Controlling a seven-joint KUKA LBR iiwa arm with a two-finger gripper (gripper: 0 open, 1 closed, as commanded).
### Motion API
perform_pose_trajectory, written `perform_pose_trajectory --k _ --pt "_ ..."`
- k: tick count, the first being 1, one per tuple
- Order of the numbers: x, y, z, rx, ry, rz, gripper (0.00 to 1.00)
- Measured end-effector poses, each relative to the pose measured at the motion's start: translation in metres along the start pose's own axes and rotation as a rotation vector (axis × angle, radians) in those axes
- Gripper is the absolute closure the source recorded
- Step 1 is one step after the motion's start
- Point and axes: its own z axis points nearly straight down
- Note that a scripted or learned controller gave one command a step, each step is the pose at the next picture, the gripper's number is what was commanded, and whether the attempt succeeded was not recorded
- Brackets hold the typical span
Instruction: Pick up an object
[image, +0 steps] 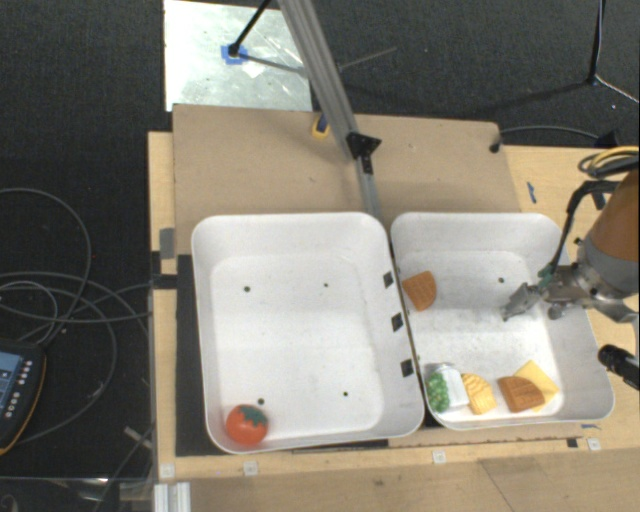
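My gripper (532, 303) hangs over the right part of the right bin (470, 240), its fingers spread open with nothing between them. An orange-brown waffle-like piece (420, 290) lies at that bin's left wall, well to the left of the gripper. Along the front wall lie a green and white item (442, 387), a yellow piece (480, 393), a brown toast-like piece (520, 393) and a yellow wedge (539, 376). A red tomato (246, 424) sits in the front-left corner of the left bin (290, 240).
A grey pole (330, 85) slants from the top down to the gap between the bins. Black clips (396, 320) sit on the shared rim. Cables (60, 290) lie on the floor at the left, past the bench edge.
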Motion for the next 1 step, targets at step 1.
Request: perform_pose_trajectory --k 1 --pt "-0.0008 0.0018 -0.0136 -0.007 -0.002 0.0 1.0"
